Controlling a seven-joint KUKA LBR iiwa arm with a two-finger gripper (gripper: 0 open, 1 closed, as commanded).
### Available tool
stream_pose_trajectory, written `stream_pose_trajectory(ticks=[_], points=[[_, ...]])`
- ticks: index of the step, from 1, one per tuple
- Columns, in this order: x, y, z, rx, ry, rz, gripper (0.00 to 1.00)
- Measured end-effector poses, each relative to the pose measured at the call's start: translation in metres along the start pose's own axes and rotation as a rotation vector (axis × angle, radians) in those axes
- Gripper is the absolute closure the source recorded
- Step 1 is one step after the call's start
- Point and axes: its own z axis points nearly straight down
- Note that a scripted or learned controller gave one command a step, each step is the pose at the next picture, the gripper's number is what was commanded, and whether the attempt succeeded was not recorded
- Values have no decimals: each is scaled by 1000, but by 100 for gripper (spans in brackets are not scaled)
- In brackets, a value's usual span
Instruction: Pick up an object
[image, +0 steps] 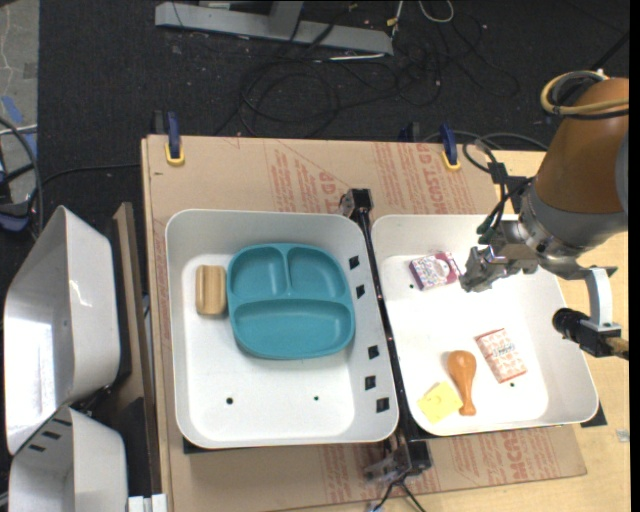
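Note:
The right bin (560, 400) holds a small purple-and-white packet (433, 270) near its far left, a pink-and-white packet (500, 355), an orange drumstick toy (463, 377) and a yellow block (438, 402) near the front. My gripper (482, 270) hangs over the right bin, just right of the purple packet and close to it. Nothing shows between its fingers. The grey arm with its orange band (588, 130) comes in from the upper right.
The left bin (190, 380) holds a teal divided plate (291, 300) and a tan bread-like block (210, 290) to its left. A black divider (375, 330) runs between the bins. White containers (60, 320) stand off the bench at the left.

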Motion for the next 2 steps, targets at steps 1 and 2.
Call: stream_pose_trajectory(ticks=[1,2], points=[[56,-1,-3,1,1,-1,100],[109,-19,-7,3,1,-1,100]])
